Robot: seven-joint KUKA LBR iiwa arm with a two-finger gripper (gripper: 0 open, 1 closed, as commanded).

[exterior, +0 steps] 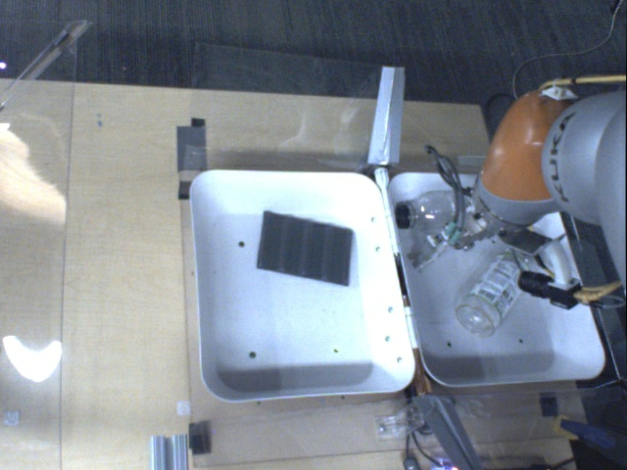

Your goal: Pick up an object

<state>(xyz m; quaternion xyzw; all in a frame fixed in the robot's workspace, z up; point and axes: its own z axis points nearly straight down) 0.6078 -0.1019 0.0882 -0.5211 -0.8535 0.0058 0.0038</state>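
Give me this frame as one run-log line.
arm: over right bin | gripper: low, near clear bottle | grasp: unconfirmed | left bin: dark flat pad

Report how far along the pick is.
Done: the grey arm with the orange band has reached over the right white bin. In hand: nothing seen held; the gripper sits low near a clear round glass item, too cluttered to judge a grasp. Left: lifting something. The clear plastic bottle lies on its side, and the dark ribbed rectangular pad lies flat in the left white bin.
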